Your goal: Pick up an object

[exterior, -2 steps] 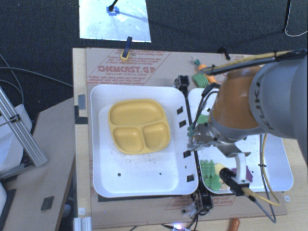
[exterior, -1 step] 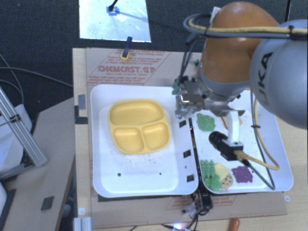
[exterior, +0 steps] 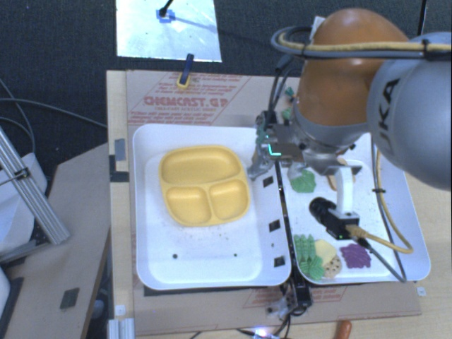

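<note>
Hovering over the right bin, the end effector sits hidden under the wrist, finger state impossible to tell | green toy piece lies just below it | likely light, rigid plastic; best pinched across its narrow sides.

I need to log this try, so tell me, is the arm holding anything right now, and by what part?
It cannot be told: the arm's wrist hides the tool above the right bin.
</note>
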Robot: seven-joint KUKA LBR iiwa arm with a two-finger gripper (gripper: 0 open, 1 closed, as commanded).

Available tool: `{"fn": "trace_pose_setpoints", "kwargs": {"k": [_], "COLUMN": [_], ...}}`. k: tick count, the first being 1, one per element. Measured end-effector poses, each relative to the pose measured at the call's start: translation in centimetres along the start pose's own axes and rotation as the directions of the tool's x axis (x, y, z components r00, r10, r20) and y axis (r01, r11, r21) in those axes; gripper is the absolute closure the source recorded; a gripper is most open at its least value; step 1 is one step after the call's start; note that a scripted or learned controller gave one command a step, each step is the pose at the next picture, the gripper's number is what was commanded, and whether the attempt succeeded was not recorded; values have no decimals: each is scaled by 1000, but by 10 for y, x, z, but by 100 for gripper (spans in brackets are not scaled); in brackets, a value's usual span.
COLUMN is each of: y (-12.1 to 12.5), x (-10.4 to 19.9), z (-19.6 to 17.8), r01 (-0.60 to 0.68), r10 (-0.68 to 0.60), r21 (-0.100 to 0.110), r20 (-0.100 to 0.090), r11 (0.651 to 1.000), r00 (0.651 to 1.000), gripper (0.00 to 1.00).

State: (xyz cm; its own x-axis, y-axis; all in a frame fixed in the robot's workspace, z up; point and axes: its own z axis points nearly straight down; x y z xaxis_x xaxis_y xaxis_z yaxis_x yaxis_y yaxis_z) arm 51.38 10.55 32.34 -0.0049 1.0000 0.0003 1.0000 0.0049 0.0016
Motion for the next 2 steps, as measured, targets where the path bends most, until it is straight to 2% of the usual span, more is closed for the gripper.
{"fn": "trace_pose_setpoints", "kwargs": {"k": [1, 2], "y": [39, -5], "x": [-72, -75], "z": [101, 141], "r01": [-9, -5], "r10": [9, 5], "r21": [3, 6], "r20": [2, 0], "r11": [1000, 1000], "r00": [1000, 1000], "gripper": [0, 0]}}
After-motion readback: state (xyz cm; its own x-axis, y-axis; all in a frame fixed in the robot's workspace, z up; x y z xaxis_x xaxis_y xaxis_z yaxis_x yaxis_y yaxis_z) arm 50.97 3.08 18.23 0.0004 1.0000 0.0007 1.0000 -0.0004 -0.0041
